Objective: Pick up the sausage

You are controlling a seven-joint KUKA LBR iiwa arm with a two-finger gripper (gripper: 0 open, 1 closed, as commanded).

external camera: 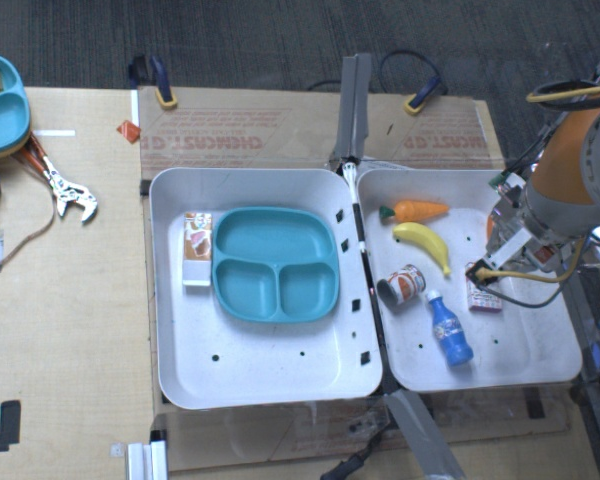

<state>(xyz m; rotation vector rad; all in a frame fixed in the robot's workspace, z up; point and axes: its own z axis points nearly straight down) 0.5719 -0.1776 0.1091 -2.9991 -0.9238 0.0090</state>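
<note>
A thin orange-red sliver (490,227) shows at the left edge of the wrist in the right bin (540,368); it may be the sausage, but most of it is hidden. My gripper (502,256) hangs low over the right side of that bin, just right of the banana (424,242). The wrist covers what lies under it. A small red-and-white packet (485,302) lies directly below the gripper in the view.
The right bin also holds a carrot (420,210), a tipped can (403,285) and a blue bottle (449,331). In the left bin (180,368) are a teal divided plate (276,264) and a small carton (197,249). A wrench (65,192) lies on the bench at the left.
</note>
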